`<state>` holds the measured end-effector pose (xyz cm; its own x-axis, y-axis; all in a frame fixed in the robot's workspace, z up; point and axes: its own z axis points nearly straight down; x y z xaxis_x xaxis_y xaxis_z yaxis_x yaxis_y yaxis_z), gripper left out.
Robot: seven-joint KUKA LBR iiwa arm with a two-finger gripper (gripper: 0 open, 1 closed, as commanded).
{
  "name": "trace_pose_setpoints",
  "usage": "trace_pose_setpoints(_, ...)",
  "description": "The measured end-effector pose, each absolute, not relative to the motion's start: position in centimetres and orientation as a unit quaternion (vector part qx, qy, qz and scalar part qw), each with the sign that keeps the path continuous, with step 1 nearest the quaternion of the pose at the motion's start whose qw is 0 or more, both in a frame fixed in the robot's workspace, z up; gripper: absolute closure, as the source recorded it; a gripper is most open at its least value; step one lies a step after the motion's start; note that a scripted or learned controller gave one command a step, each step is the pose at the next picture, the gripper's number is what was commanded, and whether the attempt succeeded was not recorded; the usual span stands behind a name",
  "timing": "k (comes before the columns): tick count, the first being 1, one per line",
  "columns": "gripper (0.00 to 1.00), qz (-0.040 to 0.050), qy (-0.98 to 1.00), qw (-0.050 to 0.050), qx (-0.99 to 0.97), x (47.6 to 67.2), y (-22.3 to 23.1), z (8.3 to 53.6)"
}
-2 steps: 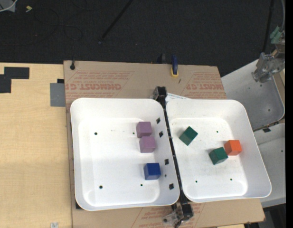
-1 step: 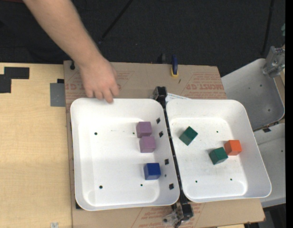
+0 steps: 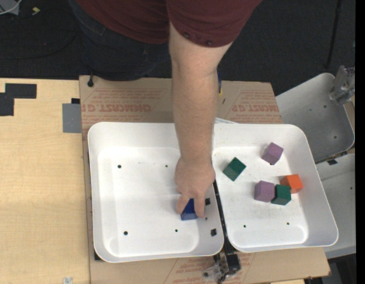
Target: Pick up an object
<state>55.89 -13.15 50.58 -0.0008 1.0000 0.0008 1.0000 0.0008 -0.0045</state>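
Fingers (image 3: 188, 201) of my hand (image 3: 193, 185) are curled down around the blue block (image 3: 189, 210), which sits on the floor of the left bin (image 3: 105, 158) toward its five o'clock corner, close to the wall it shares with the right bin (image 3: 315, 158). To lift it well, I reckon I should pinch two opposite flat faces squarely, thumb on one side and fingertips on the other, and bring it straight up rather than dragging it toward that wall, where it could jam or tip. My grip looks closed on the block's upper part, though my knuckles hide exactly where the fingertips land, so I would feel for firm contact before raising it. The block itself is a small cube, deep blue, with crisp edges and a matte look; its lower half shows below my fingers at six o'clock from my hand. It seems rigid and light, so gentle pressure should do. Over in the right bin, well apart at three o'clock, lie two purple blocks (image 3: 272, 152), two green ones (image 3: 233, 168) and an orange one (image 3: 294, 183), none in my way.
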Motion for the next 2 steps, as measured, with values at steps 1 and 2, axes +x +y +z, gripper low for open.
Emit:
trace_pose_setpoints(1,1.00,-0.0002,-0.708,0.000,-0.707,54.2,-13.4,53.9)
trace_pose_setpoints(2,1.00,0.0024,-0.707,0.002,-0.707,59.4,-15.0,44.5)
